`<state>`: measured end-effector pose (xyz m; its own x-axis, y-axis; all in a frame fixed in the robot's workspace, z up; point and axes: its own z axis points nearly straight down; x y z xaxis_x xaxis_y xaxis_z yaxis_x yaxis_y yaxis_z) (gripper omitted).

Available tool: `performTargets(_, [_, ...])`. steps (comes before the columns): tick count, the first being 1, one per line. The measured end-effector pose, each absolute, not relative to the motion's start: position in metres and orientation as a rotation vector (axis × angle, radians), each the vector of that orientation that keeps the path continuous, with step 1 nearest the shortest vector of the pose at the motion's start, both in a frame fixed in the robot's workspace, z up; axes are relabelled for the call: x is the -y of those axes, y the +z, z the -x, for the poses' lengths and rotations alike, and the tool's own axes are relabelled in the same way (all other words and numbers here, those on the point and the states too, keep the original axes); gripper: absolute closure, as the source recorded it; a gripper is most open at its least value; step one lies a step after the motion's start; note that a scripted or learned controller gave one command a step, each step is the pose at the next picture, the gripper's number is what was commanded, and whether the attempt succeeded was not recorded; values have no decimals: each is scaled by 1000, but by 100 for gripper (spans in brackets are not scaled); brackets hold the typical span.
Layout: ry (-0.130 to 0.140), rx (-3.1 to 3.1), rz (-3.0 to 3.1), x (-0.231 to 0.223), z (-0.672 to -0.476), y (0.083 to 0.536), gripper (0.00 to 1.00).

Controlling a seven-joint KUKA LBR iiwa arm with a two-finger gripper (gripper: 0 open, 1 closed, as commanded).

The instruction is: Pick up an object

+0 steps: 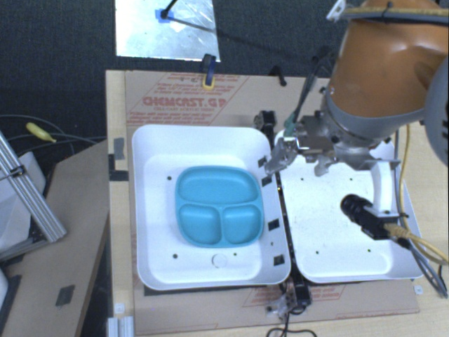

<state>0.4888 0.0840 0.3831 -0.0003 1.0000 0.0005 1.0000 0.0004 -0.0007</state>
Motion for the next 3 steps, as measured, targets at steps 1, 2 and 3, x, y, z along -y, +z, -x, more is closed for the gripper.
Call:
performTargets(1, [-6, 2233, 2213, -85, -491, 395, 100])
performTargets(2, [-9, 2223, 2226, -50, -487, 454, 100])
performTargets(3, [-3, 2224, 2222, -52, -487, 432, 100])
